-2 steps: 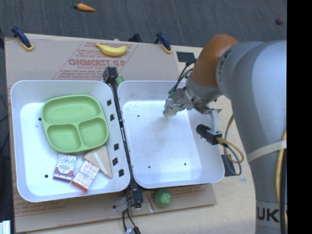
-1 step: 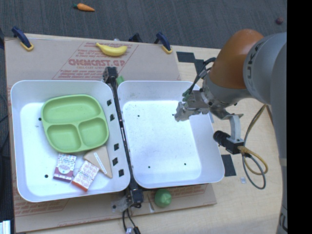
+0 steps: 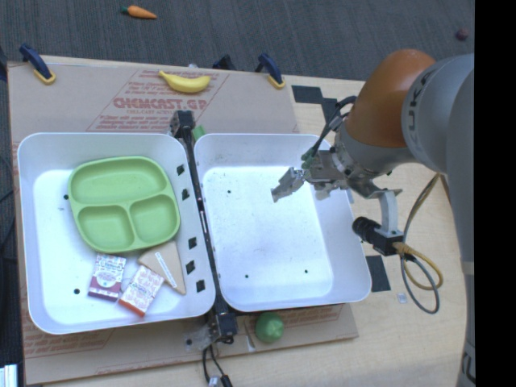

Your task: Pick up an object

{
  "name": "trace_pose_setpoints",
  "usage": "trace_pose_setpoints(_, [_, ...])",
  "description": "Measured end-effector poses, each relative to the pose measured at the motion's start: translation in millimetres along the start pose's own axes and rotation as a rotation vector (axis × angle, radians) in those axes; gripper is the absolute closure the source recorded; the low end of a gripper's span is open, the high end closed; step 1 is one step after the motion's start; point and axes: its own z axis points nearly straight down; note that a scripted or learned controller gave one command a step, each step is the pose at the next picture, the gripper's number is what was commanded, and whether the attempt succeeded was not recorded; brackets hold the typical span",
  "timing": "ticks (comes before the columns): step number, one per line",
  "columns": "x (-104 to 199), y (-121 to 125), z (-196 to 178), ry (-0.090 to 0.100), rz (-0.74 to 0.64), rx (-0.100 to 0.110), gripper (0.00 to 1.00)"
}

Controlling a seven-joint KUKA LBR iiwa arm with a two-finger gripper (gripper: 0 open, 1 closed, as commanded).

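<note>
The gripper (image 3: 287,185) is seen over the far right part of the right bin (image 3: 266,285), reached in from the right; whether its jaws are parted or closed cannot be told, and nothing is seen held. The objects are found in the left bin (image 3: 36,240): a green tray (image 3: 122,201) at the far side; two packets (image 3: 107,277) (image 3: 142,289) and a wedge (image 3: 164,269) at the near side. A banana (image 3: 185,80) is laid on the cardboard (image 3: 121,95) beyond the bins; a green ball (image 3: 270,326) is lodged just near of the right bin; a carrot (image 3: 140,11) is left on the floor.
</note>
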Motion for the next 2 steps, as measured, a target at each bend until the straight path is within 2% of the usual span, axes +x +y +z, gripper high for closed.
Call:
trace_pose_setpoints(1, [-56.4,67.3,60.5,0.0,0.0,0.001,0.0])
trace_pose_setpoints(2, [-56.0,97.6,88.0,0.0,-0.001,-0.001,0.0])
